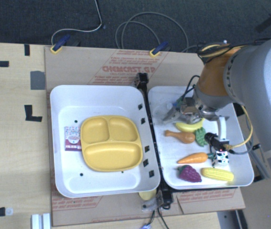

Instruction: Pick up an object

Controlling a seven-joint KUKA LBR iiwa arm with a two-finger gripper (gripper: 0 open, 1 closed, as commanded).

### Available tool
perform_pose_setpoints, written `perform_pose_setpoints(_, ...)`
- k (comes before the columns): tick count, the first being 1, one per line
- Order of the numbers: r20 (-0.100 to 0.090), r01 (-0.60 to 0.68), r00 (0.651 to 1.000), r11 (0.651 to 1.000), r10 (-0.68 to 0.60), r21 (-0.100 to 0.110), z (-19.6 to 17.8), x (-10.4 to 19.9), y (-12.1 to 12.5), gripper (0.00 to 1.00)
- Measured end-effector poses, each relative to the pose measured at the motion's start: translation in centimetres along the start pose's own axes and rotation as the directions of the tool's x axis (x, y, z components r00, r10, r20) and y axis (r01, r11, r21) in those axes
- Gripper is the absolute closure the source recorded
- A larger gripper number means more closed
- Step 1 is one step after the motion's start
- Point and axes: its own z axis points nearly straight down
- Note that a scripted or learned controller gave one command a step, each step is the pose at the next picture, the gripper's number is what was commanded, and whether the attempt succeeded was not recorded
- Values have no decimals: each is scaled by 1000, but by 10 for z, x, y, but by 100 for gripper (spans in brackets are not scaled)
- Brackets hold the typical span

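arm (242,75): grey with orange band, reaches in from the right, wrist low over the top of the right bin (161,99).
left bin (61,99): holds 1 yellow divided tray (111,143) and 1 small card (72,138) just beside it; well apart from the gripper.
toy food: banana (188,126), drumstick (180,136), green piece (200,137), carrot (192,159), corn cob (216,174), grapes (189,174), dice (221,158), all in the right bin, packed near each other.
gripper (185,111): just above the banana, nearest pick target; nothing seen held; how far open, cannot tell, wrist hides it.
risk: banana touches drumstick and green piece, so a descent here could likely shove neighbours or pinch 2 items; curved banana may slip out; cable (237,144) hangs near dice, could snag.
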Motion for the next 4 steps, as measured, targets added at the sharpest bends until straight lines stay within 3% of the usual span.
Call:
perform_pose_setpoints(1,-1,0,1000,1000,0,-1,-1,-2,-56,0)
perform_pose_setpoints(2,0,1,1000,1000,-1,-4,-2,-1,-85,0)
perform_pose_setpoints(3,-2,2,1000,1000,-2,2,0,-9,-7,0)
perform_pose_setpoints(4,-3,-2,1000,1000,2,25,3,2,37,0)
